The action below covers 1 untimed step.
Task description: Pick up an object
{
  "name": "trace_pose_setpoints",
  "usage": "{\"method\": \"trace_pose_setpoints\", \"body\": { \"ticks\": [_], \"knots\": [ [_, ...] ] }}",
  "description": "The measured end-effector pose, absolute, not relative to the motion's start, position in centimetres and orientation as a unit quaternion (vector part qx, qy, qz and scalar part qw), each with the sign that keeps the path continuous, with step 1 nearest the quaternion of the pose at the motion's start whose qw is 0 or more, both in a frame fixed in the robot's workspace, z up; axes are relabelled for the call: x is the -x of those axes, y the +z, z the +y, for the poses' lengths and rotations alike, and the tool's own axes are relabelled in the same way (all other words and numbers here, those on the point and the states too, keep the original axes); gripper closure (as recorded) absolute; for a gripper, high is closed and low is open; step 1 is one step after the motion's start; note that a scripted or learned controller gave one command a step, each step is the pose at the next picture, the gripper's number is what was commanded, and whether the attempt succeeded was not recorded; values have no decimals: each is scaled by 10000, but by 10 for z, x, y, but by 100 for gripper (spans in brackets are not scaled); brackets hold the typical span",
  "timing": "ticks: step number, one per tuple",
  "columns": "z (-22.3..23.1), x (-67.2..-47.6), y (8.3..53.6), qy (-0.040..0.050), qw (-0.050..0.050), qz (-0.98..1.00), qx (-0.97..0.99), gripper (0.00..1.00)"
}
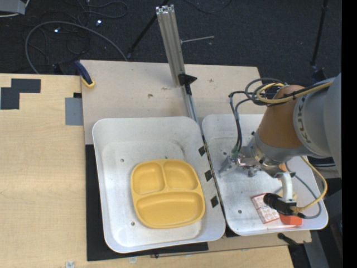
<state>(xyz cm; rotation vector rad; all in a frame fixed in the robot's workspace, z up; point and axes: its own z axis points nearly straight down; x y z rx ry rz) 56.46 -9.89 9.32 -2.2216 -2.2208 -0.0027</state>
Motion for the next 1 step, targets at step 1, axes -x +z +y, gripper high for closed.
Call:
{"method": "trace_pose_setpoints", "body": {
  "ticks": [1],
  "knots": [
    [-97, -567, 105, -50, 0, -7058, 7084, 100]
  ]
}}
